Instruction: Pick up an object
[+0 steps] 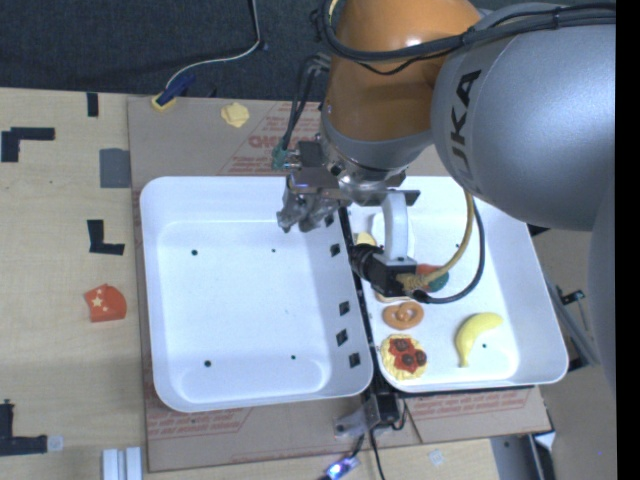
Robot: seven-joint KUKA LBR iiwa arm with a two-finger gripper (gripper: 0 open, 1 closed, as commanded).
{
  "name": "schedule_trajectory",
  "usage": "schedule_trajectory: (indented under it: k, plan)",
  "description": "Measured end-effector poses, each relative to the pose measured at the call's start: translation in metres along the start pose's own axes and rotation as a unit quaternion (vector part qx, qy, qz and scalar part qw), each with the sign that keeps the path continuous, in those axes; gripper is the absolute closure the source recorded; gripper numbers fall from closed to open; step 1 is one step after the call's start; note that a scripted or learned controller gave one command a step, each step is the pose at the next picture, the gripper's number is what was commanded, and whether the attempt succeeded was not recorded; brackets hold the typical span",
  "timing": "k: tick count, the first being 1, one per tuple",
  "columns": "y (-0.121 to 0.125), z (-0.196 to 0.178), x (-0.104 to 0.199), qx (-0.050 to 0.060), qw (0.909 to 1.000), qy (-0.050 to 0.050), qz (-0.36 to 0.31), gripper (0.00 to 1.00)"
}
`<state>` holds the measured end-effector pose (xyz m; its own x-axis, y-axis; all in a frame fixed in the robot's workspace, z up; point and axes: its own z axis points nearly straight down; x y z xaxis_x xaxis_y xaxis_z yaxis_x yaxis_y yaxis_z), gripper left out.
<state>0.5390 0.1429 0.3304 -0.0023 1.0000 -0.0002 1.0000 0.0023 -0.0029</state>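
Three toy foods lie in plain sight in the right bin (508,280), all in its near half. There is one yellow banana (479,336), smooth and curved, towards the bin's right. There is one small round pizza (403,357), with a yellow base and a lumpy red and dark topping, close to the near wall. There is also one orange-brown doughnut (403,315), a ring with a hole through it, just behind the pizza and apart from the banana. Further back, a small yellow piece (367,239) sits beside the wall shared by the two bins. A red and green thing (431,273) is partly hidden, so its shape cannot be made out.

The gripper (305,211), dull grey metal, hangs over the far right corner of the left bin (240,308), well apart from the three toys. Whether it is open or closed cannot be told, nor whether it touches the bin. Above it rises the arm (545,118), glossy grey with a rounded orange band (400,28).

The left bin is smooth white plastic with rounded corners, and its floor bears four small black dots. Both bins rest on a brown cardboard sheet (200,138), where one crumpled yellow lump (235,115) lies behind them. On the pale wooden bench (60,228) to the left sits one orange-red block (105,303), among several black tape marks.
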Motion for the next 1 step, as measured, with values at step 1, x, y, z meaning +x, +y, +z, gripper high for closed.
schedule_trajectory:
  k: [1]
  plan:
    - [-0.0210,0.0316,-0.0371,0.002,1.0000,-0.001,0.002,1.00]
